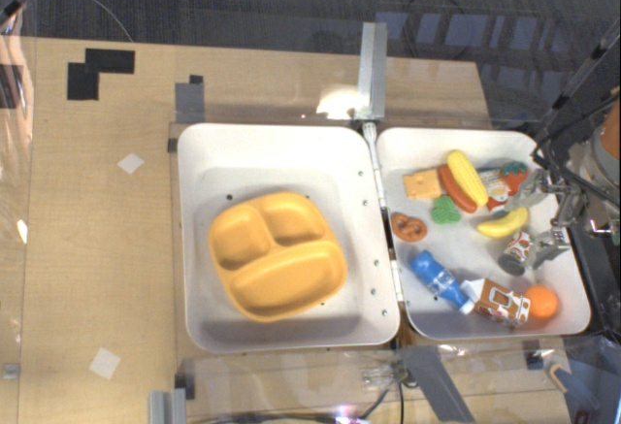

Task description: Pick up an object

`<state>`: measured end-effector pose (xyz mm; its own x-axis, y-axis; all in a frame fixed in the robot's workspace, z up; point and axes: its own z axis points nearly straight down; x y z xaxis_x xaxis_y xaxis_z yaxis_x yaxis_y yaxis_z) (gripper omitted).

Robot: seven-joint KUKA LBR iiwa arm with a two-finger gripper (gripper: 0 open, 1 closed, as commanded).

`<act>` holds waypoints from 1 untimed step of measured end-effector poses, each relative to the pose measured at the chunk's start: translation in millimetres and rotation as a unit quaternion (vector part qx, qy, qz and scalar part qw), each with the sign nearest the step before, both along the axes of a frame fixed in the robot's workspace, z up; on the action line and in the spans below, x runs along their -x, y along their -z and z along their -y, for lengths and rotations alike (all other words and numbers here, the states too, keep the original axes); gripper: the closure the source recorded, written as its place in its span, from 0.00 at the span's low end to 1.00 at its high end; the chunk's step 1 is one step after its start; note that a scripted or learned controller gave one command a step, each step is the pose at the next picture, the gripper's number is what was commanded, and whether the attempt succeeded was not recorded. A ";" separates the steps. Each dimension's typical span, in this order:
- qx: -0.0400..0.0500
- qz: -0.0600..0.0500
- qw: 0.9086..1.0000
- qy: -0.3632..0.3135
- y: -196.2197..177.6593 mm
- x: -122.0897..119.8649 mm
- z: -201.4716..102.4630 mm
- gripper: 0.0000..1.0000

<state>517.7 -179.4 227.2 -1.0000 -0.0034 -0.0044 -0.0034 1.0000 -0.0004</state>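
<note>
The right bin [578,313] holds several toy foods: a yellow banana [503,223], a hot dog bun with yellow corn [462,181], a tan cracker [421,184], a green piece [445,211], a brown pretzel [408,228], a blue bottle [436,278], a printed carton [498,300], an orange [542,303] and a small grey can [514,259]. My gripper [550,215] hangs over the bin's right side, open, just right of the banana and above the can. Its fingers hold nothing.
In the left bin [194,218] lies a yellow divided plate [278,254]. A metal post [373,73] stands behind the seam between the bins. Small red and teal toys [507,178] lie near the right bin's back edge, close to the gripper.
</note>
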 end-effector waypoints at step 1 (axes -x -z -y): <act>-0.001 0.000 0.988 0.154 94.2 -5.2 -15.7 0.00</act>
